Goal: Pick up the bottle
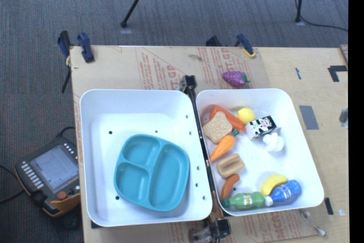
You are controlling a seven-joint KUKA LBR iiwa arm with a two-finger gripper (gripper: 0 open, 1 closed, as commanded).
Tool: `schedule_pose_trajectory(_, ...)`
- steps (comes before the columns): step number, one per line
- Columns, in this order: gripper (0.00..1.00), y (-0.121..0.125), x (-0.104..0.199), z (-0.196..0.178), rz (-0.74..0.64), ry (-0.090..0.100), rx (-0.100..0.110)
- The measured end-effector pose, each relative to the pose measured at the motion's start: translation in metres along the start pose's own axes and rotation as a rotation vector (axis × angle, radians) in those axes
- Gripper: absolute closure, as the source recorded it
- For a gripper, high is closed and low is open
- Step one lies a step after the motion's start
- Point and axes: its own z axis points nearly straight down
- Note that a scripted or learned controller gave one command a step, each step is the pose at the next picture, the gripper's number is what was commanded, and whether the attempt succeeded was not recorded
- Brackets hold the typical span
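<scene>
The step in hand is the approach. The bottle (245, 200) lies on its side along the near wall of the right bin (301, 122), the bin on the arm's entry side. How far it is from the pincer, or whether the pincer is open, I cannot tell. Best to descend across the bottle's width, clear of the blue container (284, 192) touching it and the banana (273, 182).

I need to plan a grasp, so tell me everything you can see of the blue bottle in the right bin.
The blue bottle lies on its side in the right bin, in the corner nearest the camera. It looks like glossy toy plastic: a deep blue body, a lighter label band and a white cap end pointing left. The yellow banana rests against its upper side, and its cap end meets the green bottle, which also lies flat. Its right end sits close to the bin wall.
</scene>
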Motion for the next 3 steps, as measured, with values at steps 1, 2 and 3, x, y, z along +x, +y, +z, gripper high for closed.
schedule_pose_trajectory(1, 1.00, -0.001, 0.003, -0.008, -0.337, -0.003, 0.000)
schedule_pose_trajectory(2, 1.00, 0.000, 0.002, -0.015, -0.437, -0.003, 0.000)
schedule_pose_trajectory(3, 1.00, 0.001, -0.002, -0.033, -0.681, -0.003, 0.000)
